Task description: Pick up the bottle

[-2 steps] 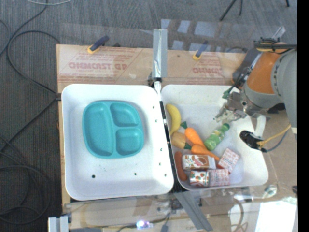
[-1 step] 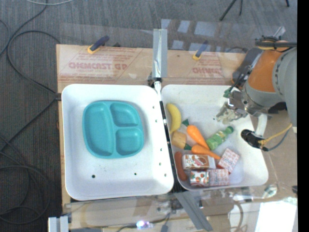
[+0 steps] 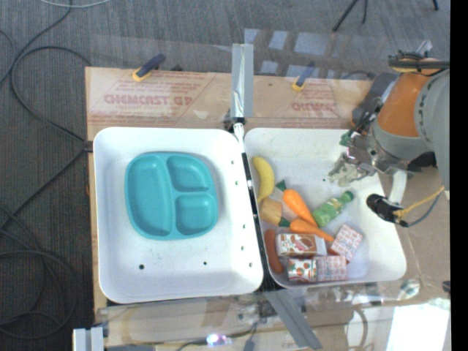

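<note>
the green plastic bottle is lying slantwise, cap pointing up-right. the gripper is hovering just above it, its spread impossible to tell.

Bright even light; glare washes bottom-right corner; slightly soft.

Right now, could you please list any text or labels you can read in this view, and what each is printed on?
"CHEMCAST GP": red print, seen reversed, on the brown protective sheet behind the left bin.
Red print on the sheet behind the right bin: too blurred.
Labels on the cartons and the green bottle: too small.
</note>
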Available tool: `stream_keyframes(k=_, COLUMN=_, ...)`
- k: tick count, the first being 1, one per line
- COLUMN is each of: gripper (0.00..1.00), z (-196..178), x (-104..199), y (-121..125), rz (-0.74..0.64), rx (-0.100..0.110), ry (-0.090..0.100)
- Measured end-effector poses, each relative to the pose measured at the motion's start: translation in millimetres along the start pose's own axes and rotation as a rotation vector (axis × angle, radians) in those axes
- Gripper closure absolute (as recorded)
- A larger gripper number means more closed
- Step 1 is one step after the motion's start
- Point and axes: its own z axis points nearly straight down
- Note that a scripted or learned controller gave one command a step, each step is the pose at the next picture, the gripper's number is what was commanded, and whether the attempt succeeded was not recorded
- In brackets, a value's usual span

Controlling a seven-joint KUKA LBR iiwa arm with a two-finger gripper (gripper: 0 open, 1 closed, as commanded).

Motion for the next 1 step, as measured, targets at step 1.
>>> stream_keyframes(k=1, gripper=1.0, z=-8.0, x=1.1, y=-0.4, rz=-0.001, rx=0.003, ry=0.001)
